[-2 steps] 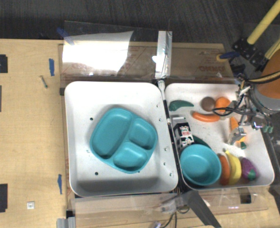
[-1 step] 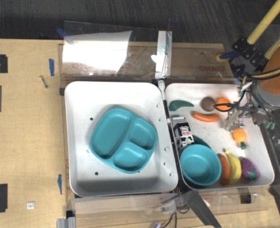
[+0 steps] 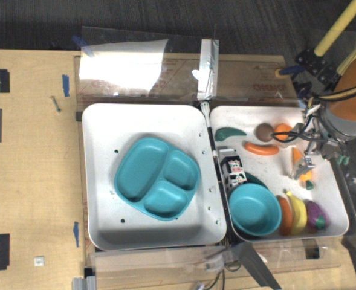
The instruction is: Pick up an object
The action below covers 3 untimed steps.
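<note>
The gripper [image 3: 304, 171] is hanging low in the right bin [image 3: 341, 219], jaw state impossible to tell. Just left, a carrot [image 3: 261, 149] is lying flat: likely light, hard, smooth; grasping across its middle seems best.

A teal divided plate [image 3: 158, 177] lies in the left bin [image 3: 99, 125]; the right bin [image 3: 335, 186] holds a teal bowl [image 3: 250, 209] and toy food; the gripper [image 3: 307, 162] hangs over it.
</note>
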Each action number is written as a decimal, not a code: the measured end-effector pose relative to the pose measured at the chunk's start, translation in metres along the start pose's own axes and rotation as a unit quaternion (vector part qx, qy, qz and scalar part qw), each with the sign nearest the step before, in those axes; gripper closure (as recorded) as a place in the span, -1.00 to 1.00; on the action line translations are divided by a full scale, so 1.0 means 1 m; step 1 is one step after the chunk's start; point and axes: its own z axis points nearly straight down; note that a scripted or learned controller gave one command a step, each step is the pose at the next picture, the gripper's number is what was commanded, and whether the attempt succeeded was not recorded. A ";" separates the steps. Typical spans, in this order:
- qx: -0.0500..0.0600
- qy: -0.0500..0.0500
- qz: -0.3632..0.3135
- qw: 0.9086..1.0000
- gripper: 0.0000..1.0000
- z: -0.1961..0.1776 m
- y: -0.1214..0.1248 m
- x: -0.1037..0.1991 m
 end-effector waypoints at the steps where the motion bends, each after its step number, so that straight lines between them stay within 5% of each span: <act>1: -0.001 0.007 0.047 0.999 -1.00 0.014 -0.002 0.009; 2: 0.000 -0.001 0.046 0.999 1.00 -0.001 -0.001 0.004; 3: 0.000 0.000 0.046 0.999 -1.00 0.000 -0.001 0.005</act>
